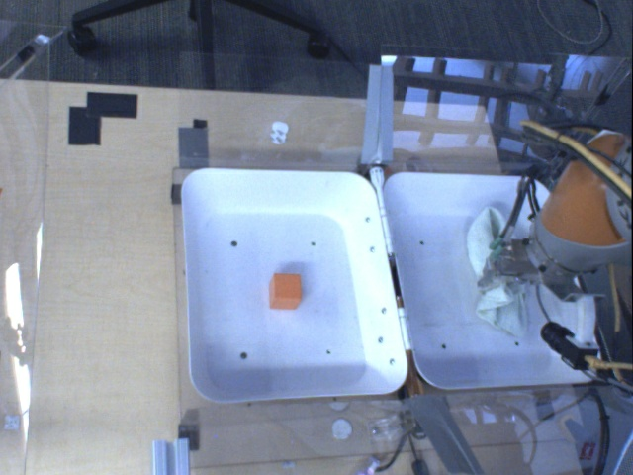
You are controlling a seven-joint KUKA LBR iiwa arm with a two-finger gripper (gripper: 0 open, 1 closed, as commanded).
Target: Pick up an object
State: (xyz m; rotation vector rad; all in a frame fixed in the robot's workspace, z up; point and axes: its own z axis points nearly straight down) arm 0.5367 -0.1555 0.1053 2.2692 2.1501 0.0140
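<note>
An orange cube (pixel 286 291) is seen near the middle of the left bin (pixel 213 364). The gripper (pixel 506 268) is lowered onto a pale cloth (pixel 492 305) in the right bin (pixel 435 359); its state cannot be told.

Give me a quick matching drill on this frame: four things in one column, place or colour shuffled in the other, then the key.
Things:
1. orange cube
2. pale crumpled cloth
3. gripper
4. black L-shaped marker

Places:
A. on the wooden bench top, far left of both bins
B. middle of the left bin, lying alone
C. right side of the right bin, bunched up
D. down over the cloth, at the end of the arm reaching in from the right

Pairs: 1-B, 2-C, 3-D, 4-A
</note>
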